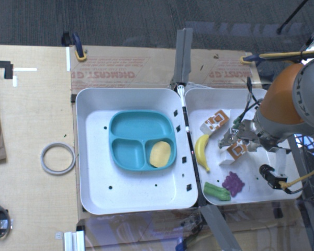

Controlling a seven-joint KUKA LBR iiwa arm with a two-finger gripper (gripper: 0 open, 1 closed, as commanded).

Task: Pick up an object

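From above, the claw (234, 140) is low in the right bin (282, 190), at the middle right of the frame, right by a small orange-and-white box (237, 150). Nothing looks lifted yet, so the pick is not done. The arm hides the claw tips, so I cannot tell how wide it is.

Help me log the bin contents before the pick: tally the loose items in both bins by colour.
Yellow: 2, banana, round piece on the teal tray
Orange-and-white: 2, boxes
Green: 1
Purple: 1
Teal: 1, tray
Total: 7
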